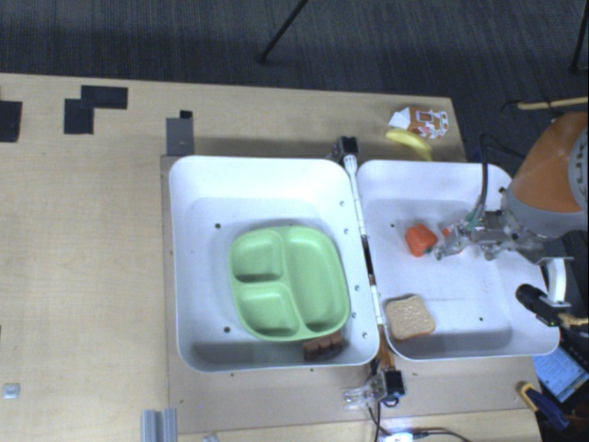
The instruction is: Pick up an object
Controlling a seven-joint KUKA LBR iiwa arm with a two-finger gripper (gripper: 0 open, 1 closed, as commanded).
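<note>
In the right bin (pixel 433 178) lie a small orange-red object (pixel 421 239) near the middle and a tan bread slice (pixel 409 317) near the front left corner. My gripper (pixel 453 243) reaches in from the right and sits low in this bin. It is just right of the orange-red object, close to it or touching it. The grey arm with its orange band (pixel 552 168) stands over the bin's right side. In the left bin (pixel 258 178) a green divided plate (pixel 287 282) lies flat, with a small brown object (pixel 322 346) at its front edge.
Behind the right bin, on the bench, lie a yellow banana (pixel 408 140) and a small white and orange packet (pixel 427 121). A black rod (pixel 357 212) runs along the seam between the bins. Cables and a clip sit at the front edge (pixel 386 389).
</note>
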